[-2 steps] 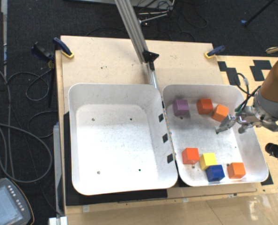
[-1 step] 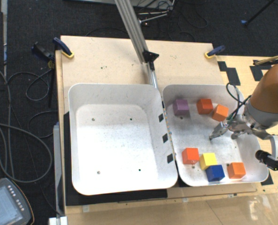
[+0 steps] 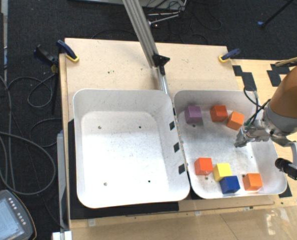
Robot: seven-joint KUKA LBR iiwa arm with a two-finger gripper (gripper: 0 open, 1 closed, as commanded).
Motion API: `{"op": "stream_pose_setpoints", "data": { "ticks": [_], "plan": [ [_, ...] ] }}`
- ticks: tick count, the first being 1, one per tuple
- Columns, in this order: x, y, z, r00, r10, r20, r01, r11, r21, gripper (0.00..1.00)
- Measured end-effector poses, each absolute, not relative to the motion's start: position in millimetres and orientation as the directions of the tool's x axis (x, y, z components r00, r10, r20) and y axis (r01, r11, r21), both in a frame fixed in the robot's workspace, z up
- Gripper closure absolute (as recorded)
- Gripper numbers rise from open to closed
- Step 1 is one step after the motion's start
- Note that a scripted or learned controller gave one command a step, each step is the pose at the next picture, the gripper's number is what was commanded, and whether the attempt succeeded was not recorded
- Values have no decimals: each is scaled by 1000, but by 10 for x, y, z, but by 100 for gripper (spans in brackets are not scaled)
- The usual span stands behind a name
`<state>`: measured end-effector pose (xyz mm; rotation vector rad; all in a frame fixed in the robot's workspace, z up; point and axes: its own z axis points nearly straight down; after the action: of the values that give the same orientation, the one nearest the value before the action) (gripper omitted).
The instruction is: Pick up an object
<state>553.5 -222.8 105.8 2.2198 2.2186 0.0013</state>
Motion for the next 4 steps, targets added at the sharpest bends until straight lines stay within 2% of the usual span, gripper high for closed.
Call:
{"op": "stream_pose_setpoints", "data": {
  "ticks": [2,3,4],
  "plan": [
    [5408,-2151,2047,-2,1000,-3,1000,2,6,100],
    [5426,-2154,2484,-3,1000,-4,1000,3,7,100],
    [5589,-1672,2556,-8,1000,0,1000,8,4,100]
  ]
}}
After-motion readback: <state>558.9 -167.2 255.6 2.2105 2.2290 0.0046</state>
